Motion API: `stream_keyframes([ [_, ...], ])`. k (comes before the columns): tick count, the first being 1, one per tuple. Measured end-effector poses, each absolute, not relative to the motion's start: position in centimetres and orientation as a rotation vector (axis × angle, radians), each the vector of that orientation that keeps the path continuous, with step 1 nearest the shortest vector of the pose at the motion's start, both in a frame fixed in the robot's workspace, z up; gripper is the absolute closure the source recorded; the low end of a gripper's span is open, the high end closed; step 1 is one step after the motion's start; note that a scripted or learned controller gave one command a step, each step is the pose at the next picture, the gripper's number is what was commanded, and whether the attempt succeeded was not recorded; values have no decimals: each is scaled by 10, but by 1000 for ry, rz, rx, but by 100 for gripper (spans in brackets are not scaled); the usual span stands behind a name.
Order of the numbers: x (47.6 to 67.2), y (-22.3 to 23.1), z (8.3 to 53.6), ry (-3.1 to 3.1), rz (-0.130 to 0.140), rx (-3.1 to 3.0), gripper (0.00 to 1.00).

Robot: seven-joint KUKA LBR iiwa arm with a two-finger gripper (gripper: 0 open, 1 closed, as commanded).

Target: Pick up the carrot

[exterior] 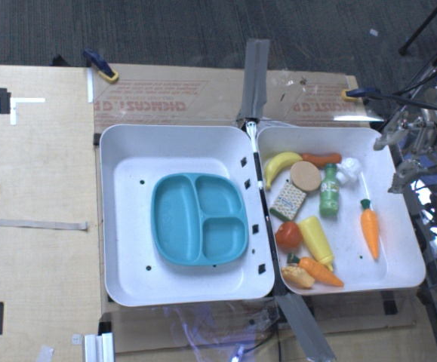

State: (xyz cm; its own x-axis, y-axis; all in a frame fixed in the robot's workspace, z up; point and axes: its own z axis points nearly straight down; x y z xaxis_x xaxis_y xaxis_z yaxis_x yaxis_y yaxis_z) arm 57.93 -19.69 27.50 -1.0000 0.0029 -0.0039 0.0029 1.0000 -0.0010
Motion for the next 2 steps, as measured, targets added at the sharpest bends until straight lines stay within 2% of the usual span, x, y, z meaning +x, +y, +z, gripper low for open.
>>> stream_keyframes([
  [1,549,-222,140,3138,-2,36,0],
  [2,565,-222,93,3138,-2,34,0],
])
